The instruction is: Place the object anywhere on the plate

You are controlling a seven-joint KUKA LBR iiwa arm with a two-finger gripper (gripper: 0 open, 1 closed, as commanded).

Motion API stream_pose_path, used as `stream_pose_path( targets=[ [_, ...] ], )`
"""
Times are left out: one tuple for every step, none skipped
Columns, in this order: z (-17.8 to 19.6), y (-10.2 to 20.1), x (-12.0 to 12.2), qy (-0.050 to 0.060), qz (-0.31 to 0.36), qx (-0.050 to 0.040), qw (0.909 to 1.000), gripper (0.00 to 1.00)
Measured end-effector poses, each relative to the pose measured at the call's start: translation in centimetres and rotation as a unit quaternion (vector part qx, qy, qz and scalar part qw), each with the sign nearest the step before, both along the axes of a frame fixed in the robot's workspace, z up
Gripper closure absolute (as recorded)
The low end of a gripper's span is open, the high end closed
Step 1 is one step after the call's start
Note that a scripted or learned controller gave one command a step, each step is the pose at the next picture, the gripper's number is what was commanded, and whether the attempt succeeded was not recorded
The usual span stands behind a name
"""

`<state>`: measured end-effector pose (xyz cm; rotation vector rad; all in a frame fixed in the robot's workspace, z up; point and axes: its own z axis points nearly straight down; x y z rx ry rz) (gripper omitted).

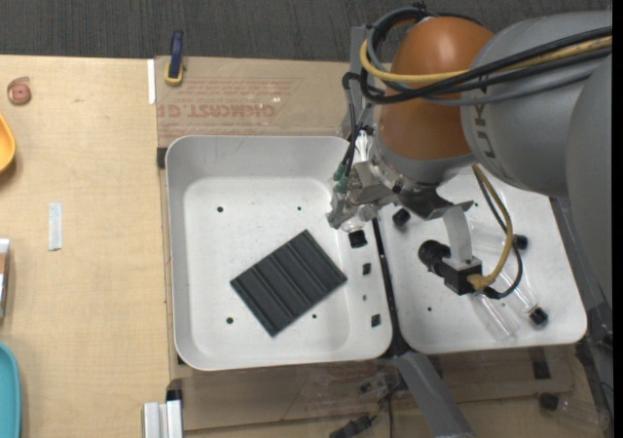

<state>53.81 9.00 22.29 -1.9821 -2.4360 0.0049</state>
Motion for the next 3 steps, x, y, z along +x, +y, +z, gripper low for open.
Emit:
stream_pose_path(
  targets=[
    [1.7, 1.0, -3.7, 0.001, 0.003, 0.0, 1.0, 1.0],
    [11.5, 4.8, -4.6, 0.0, 0.043, -0.0006, 0.9991, 1.0],
    [2.9, 10.9, -6.1, 0.001, 0.043, -0.0006, 0.9991, 1.0]
  ],
)
